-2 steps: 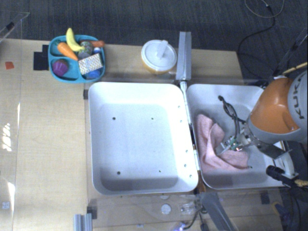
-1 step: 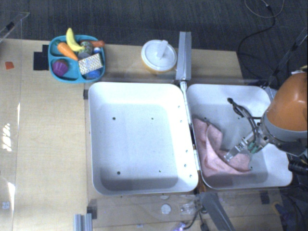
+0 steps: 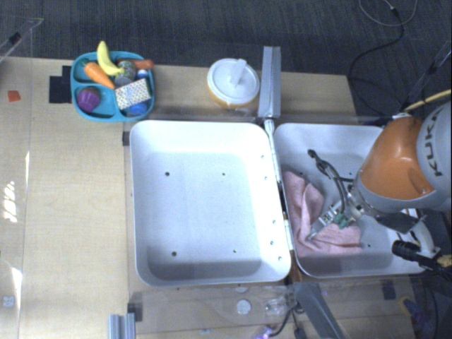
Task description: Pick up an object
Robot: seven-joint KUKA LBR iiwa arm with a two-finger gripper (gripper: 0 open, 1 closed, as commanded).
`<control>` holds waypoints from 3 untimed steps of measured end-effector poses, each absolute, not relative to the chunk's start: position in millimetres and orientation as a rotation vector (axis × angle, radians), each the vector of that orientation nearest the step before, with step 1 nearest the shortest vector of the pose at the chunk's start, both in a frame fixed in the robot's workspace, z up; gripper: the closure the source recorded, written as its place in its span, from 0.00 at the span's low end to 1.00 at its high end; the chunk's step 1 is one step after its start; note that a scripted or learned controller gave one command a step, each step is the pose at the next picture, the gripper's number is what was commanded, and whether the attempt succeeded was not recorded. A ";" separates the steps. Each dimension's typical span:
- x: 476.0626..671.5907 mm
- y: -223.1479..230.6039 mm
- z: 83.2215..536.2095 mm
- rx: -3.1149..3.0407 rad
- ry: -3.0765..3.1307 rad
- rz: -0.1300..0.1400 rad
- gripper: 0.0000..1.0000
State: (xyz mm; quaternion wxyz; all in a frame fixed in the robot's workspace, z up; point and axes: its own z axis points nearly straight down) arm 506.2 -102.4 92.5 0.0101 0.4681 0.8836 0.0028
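In the right bin (image 3: 367,134), one pink cloth (image 3: 305,207).

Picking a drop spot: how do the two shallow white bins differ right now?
The right white bin holds a crumpled pink cloth, with the gripper low over it; the left white bin shows only its bare floor. The arm's orange band overhangs the right bin, while the left bin is in full view. Both are shallow, white and rounded at the corners.

grey arm (image 3: 431,154) with a broad orange band, black lettering, and thin black cables.
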 end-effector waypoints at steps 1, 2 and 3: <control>510.1 -100.6 105.4 1.455 2.753 0.018 1.00; 584.9 -47.0 186.8 1.524 2.738 0.007 1.00; 537.3 -16.7 215.8 1.444 2.783 0.006 1.00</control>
